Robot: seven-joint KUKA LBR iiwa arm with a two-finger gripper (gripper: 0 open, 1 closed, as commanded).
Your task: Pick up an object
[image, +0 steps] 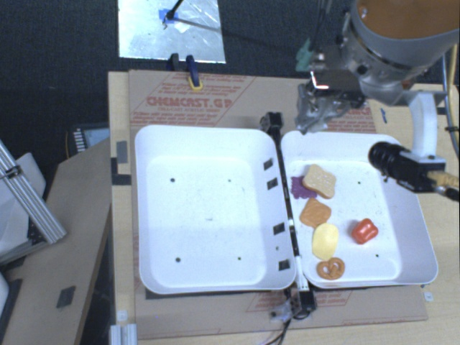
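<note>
The right bin (402, 264) holds several small toy foods. A tan bread slice (320, 181) lies near its left wall, with a purple piece (297, 188) partly under it. Below them sit an orange-brown piece (315, 212), a yellow lemon-like piece (325, 240) and a brown pretzel (330, 268). A red pepper (364, 231) lies to the right of these. My gripper (314, 118) hangs above the far left corner of the right bin, well above the objects, with nothing visible between its fingers.
The left bin (208, 207) stands beside the right one, joined along a black clipped divider (282, 192). A black cylindrical device (399, 164) on a white mount overhangs the right bin's far right edge. Cardboard (194, 99) lies under both bins.
</note>
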